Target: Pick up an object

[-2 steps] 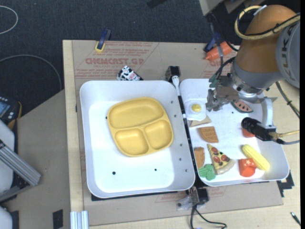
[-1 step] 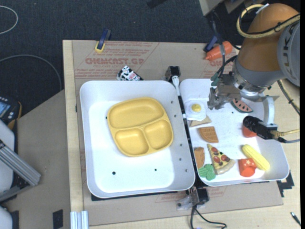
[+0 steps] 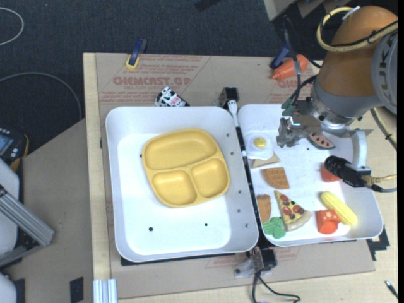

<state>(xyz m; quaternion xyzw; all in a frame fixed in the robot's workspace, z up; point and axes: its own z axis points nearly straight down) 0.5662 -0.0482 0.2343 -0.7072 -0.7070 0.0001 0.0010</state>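
My gripper (image 3: pixel 286 133) hangs over the back of the right bin (image 3: pixel 372 202), just right of a toy fried egg (image 3: pixel 259 144). Nothing shows in its grasp. In front of it lie a tan cracker (image 3: pixel 276 177), a pizza slice (image 3: pixel 291 210), a small brown bread piece (image 3: pixel 263 204) and a green leafy piece (image 3: pixel 274 227). A yellow corn cob (image 3: pixel 339 208) and a red piece (image 3: pixel 326 222) rest at the bin's front right. A flat red-brown piece (image 3: pixel 322 141) lies under the wrist, and a small red piece (image 3: pixel 329 172) sits beside it.
The left bin (image 3: pixel 120 169) holds a yellow divided plate (image 3: pixel 185 167). Behind the bins lie a black-and-white patterned item (image 3: pixel 169 98), a blue-yellow clamp (image 3: pixel 134 54) and an orange item (image 3: pixel 287 68). The arm's bulk covers the right bin's back right corner.
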